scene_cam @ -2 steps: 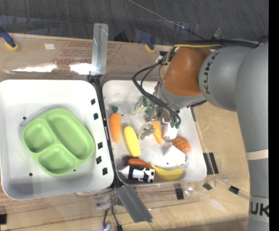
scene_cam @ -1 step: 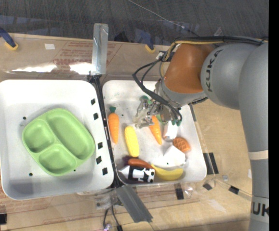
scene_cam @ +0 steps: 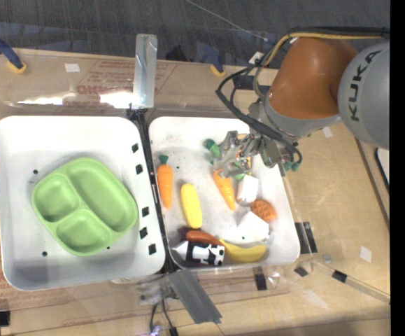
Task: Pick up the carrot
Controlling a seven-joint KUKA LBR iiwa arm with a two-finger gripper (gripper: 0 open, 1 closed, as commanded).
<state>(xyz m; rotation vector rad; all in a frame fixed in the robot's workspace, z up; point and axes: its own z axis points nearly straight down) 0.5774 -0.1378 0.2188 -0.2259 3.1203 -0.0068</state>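
Two toy carrots lie in the right bin point(scene_cam: 279, 187). One carrot point(scene_cam: 164, 185), orange with a green top, rests along the bin's left wall. A second, smaller carrot point(scene_cam: 225, 190) lies slanted near the bin's middle. My gripper point(scene_cam: 231, 157) hangs over the bin's back right part, its tip just above the smaller carrot's upper end. Whether it touches that carrot is unclear. The orange-banded wrist point(scene_cam: 307, 79) hides the bin's back right corner.
Near the carrots lie a yellow corn-like piece point(scene_cam: 190, 205), a banana point(scene_cam: 245, 252), a red piece point(scene_cam: 202, 236), a black-and-white toy point(scene_cam: 207, 253), white pieces point(scene_cam: 248, 187) and an orange pastry point(scene_cam: 264, 210). In the left bin point(scene_cam: 13, 159) sits a green divided plate point(scene_cam: 83, 205).
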